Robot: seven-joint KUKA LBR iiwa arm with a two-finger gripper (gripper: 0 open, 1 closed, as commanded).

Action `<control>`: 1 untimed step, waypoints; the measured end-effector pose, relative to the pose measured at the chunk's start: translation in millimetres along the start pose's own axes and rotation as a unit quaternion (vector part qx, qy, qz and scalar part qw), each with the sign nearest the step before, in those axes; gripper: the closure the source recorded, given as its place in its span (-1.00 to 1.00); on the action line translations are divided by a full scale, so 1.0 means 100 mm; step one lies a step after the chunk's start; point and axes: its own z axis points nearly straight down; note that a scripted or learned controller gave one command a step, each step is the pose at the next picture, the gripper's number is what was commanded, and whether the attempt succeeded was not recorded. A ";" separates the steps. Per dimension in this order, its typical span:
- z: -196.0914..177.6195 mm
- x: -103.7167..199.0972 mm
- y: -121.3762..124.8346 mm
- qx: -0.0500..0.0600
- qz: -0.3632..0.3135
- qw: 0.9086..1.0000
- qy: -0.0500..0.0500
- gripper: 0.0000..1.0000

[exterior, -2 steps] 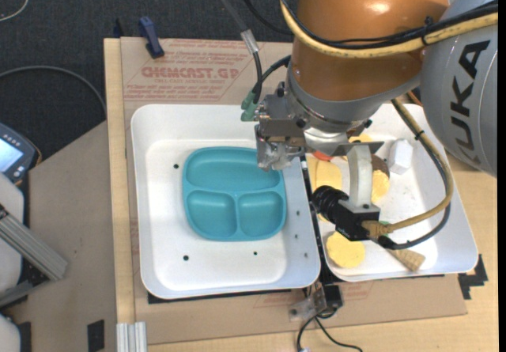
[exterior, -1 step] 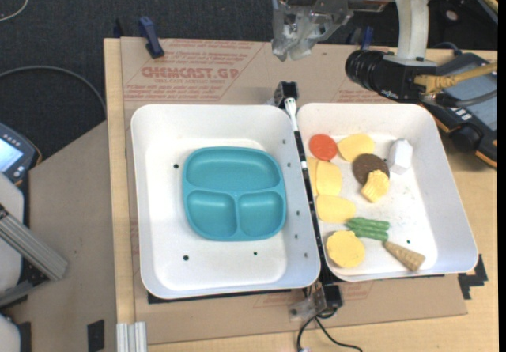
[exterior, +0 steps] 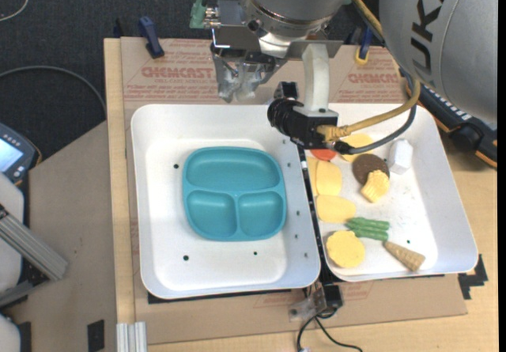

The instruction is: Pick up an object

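Observation:
My gripper (exterior: 241, 81) hangs over the cardboard just behind the back rim of the left bin (exterior: 150, 184), and nothing shows in its grasp. The toy foods lie in the right bin (exterior: 443, 208): a pale yellow piece (exterior: 328, 179), a yellow oval (exterior: 336, 208), a round yellow slice (exterior: 345, 248), a green bean pod (exterior: 368, 227), a tan cone (exterior: 405, 255), a brown piece with corn (exterior: 371, 175), a small white block (exterior: 401, 154) and a red bit (exterior: 322, 156). All lie right of and in front of the gripper.
A teal divided plate (exterior: 234, 192) lies in the left bin. A black fitting (exterior: 296, 117) with a yellow cable (exterior: 379, 119) hangs over the wall between the bins. Blue clamps (exterior: 150, 35) hold the cardboard at the back.

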 end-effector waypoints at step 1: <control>0.87 -0.30 -0.54 0.001 0.004 1.000 -0.001 1.00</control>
